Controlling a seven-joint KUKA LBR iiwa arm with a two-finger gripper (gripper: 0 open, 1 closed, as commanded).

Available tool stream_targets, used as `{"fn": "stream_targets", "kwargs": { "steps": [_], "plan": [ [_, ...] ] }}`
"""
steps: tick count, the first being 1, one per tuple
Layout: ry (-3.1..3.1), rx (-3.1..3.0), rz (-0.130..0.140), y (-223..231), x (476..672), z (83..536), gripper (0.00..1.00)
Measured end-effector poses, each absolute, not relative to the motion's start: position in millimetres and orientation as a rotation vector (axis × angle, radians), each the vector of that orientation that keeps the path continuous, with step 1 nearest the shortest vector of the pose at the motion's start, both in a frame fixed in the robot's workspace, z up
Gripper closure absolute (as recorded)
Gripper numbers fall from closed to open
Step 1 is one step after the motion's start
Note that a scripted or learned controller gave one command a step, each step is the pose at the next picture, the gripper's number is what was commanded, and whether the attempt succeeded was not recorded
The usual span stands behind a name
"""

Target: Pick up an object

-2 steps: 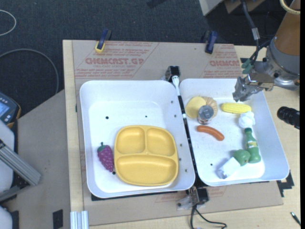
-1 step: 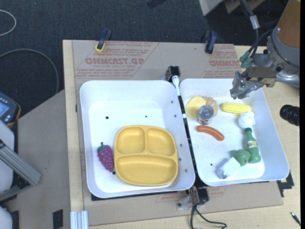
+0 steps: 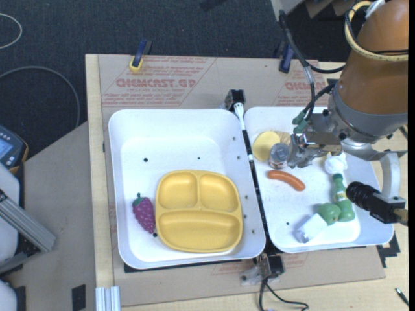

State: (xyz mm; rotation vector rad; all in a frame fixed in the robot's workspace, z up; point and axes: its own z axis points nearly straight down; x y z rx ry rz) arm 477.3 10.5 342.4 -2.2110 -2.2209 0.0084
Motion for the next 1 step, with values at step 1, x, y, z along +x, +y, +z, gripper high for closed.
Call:
{"fn": "stream_targets", "kwargs": {
  "steps": [1],
  "plan": [
    [-2.230, -2.216, -0.006, 63.5, 479.6, 365.7, 1.00]
  ]
}}
